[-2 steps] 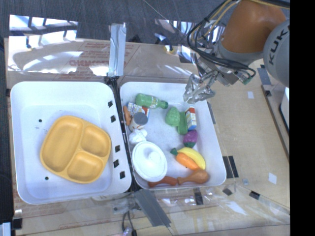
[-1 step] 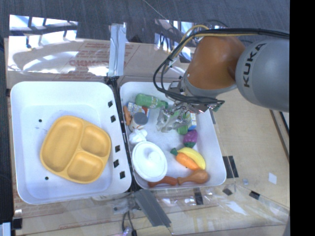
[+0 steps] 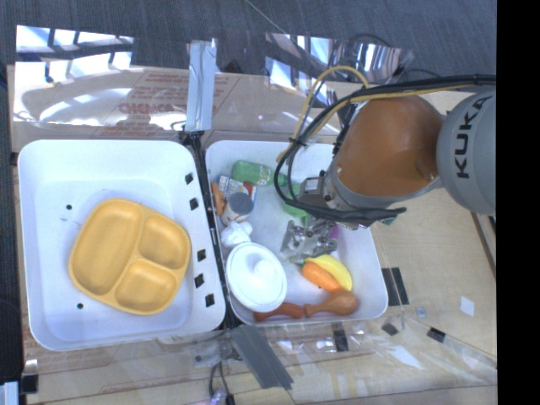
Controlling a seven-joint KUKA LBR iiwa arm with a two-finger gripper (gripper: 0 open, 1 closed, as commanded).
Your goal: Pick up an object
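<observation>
My gripper (image 3: pixel 309 236) reaches down into the right bin (image 3: pixel 368 251) from under the orange wrist band, its metal fingers low over the bin floor in the middle. Just below it lie a yellow banana and an orange carrot-like piece (image 3: pixel 327 272). A white round lidded bowl (image 3: pixel 256 277) sits at the bin's lower left. A brown drumstick-shaped toy (image 3: pixel 310 308) lies along the front wall. A green can (image 3: pixel 251 173) and small toys crowd the upper left corner. I see nothing clearly between the fingers.
The left bin (image 3: pixel 51 175) holds a yellow divided plate (image 3: pixel 128 256). Black cables loop from the wrist over the right bin's back wall. A grey tape strip stands at the divider between the bins.
</observation>
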